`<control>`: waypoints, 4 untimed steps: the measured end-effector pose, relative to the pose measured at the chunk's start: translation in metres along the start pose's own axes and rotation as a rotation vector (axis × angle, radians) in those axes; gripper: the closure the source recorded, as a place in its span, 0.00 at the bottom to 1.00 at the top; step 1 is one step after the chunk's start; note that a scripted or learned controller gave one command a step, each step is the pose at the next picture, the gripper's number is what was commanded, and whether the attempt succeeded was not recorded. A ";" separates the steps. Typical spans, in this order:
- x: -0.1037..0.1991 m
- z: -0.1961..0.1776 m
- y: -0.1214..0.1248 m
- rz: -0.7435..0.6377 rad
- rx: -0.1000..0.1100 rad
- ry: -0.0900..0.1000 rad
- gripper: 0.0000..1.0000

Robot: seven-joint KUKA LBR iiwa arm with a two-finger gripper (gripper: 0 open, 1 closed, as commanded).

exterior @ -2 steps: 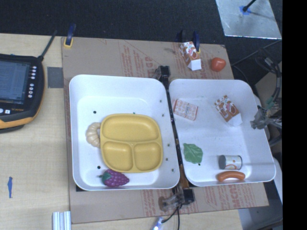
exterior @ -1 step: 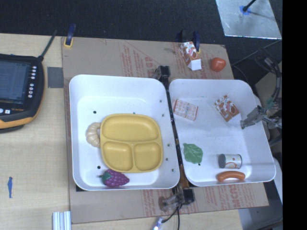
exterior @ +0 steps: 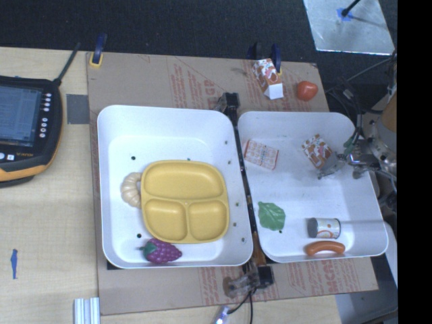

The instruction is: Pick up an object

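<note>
Two shallow white bins sit side by side on a sheet of cardboard laid over a wooden tabletop (exterior: 40, 248), seen from above at a slant.

The left bin (exterior: 118, 130) holds a yellow divided tray (exterior: 183, 200) with three compartments. A beige ridged toy, perhaps a garlic or small pumpkin (exterior: 130, 189), touches the tray's left edge, and a bunch of purple toy grapes (exterior: 161, 252) lies just beside its lower left corner.

The right bin (exterior: 297, 123) holds a small red-and-white patterned packet (exterior: 260, 154) near its upper left, a small red-and-white carton (exterior: 316, 150) to the upper right, a green leaf-shaped toy (exterior: 271, 215) lower left, a small can lying on its side (exterior: 325, 228), and a toy hot dog (exterior: 325, 249) just below the can, by the bin's near rim.

The gripper (exterior: 332, 169) reaches in from the right, low over the right bin, just beside the carton's lower right. It is dark and blurred; whether it is open or closed cannot be told, and nothing is visibly held.

Beyond the bins, a juice-box-like carton (exterior: 268, 77) and a red tomato toy (exterior: 306, 90) rest on the cardboard. A control tablet with an orange rim (exterior: 27, 127) lies at far left.
</note>
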State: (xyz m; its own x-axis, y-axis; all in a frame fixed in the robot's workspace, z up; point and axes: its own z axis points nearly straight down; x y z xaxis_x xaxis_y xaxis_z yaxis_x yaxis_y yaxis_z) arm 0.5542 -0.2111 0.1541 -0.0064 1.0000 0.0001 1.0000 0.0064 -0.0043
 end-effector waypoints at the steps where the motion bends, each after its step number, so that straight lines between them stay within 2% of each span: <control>1: 0.006 0.022 0.064 0.002 -0.002 0.000 0.00; 2: 0.005 0.011 0.065 -0.003 -0.001 -0.001 1.00; 3: 0.006 0.012 0.065 -0.003 0.000 -0.001 0.00; 4: 0.001 0.062 0.088 0.001 -0.002 -0.001 0.00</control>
State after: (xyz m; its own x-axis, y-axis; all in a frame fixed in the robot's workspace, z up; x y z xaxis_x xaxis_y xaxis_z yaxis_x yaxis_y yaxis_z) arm 0.6417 -0.2097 0.0913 -0.0058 1.0000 -0.0008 1.0000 0.0058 -0.0024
